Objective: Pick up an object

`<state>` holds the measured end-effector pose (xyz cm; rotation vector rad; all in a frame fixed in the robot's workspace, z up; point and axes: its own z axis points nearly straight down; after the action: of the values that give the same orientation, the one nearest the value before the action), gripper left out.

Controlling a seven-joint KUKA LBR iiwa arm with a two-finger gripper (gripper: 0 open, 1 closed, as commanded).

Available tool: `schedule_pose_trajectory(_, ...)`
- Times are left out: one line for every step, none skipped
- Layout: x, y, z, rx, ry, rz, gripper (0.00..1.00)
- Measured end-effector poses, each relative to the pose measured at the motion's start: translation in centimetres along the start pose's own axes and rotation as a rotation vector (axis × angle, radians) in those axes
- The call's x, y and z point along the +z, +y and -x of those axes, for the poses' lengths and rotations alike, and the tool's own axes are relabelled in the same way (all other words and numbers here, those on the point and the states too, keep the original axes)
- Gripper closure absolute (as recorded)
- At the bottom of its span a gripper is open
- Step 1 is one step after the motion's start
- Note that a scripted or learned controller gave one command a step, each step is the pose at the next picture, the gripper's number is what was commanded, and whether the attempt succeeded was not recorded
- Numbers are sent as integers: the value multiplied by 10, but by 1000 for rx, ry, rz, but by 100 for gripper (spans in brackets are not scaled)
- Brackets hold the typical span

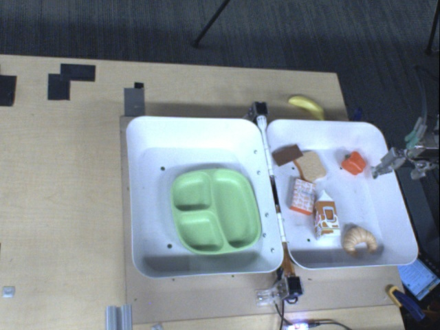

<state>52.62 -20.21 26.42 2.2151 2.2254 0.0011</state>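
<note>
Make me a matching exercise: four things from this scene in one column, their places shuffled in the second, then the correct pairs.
Things:
1. green divided plate
2. banana
3. croissant
4. orange block

Places:
A. on the bench behind the right bin
B. near corner of the right bin
C. middle of the left bin
D. far right part of the right bin, close to the end effector

Pairs: 1-C, 2-A, 3-B, 4-D

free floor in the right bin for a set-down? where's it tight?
Right bin: bare strip along the right wall, between the orange block and the croissant. Crowded near the divider: brown block, tan slab, two cartons.
</note>
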Motion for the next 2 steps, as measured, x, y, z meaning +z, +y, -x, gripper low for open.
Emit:
schedule_pose_trajectory(164, -28, -16, 2, -1, 3, 0)
schedule_pose_trajectory(154, -27, -17, 1, 0, 5, 100)
